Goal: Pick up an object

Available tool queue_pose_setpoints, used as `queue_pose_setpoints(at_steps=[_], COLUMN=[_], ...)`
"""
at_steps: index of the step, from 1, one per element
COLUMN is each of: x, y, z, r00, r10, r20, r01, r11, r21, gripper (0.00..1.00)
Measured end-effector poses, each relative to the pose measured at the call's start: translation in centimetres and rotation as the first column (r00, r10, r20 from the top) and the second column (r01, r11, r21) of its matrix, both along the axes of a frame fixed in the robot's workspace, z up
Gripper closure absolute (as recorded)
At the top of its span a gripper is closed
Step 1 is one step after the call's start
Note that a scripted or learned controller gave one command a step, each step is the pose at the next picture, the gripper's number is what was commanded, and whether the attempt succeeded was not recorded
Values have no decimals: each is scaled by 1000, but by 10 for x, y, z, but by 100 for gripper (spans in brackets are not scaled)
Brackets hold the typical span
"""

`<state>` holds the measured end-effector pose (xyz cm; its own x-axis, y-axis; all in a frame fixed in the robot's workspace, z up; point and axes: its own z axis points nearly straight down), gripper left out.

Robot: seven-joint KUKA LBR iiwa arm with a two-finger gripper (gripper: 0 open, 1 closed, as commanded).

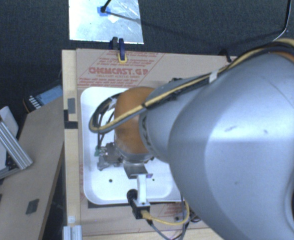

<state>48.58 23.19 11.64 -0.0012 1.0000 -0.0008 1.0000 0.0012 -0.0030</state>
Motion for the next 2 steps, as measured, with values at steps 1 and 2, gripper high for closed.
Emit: queue_pose_setpoints(at_steps=[1,2], x=[1,69], y=[0,-1], z=[12,207], r00=[1000,1000], r10=[0,2], r20=[1,24], r01=[0,-2], r11=[1000,1000], r21=[2,8], gripper=[100,100])
